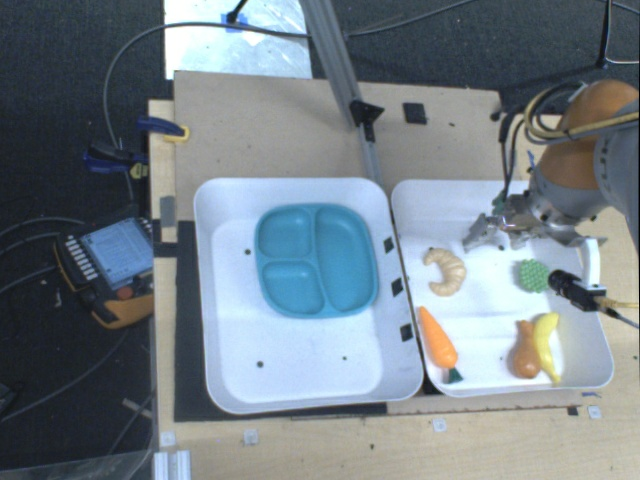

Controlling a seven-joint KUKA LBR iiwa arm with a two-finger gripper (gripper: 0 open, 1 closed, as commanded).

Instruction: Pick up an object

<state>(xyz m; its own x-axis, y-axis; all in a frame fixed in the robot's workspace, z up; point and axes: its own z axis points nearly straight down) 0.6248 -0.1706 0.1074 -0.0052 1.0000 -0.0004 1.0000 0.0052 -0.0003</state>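
White plastic of the right bin (600, 363) lies under my gripper (487, 232), which is spread wide and holds nothing. I am approaching. The croissant (446, 270) sits just nearer and left; next I must lower over it and close.

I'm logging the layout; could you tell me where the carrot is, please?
The carrot lies in the right bin, along its left wall near the front, below the croissant.
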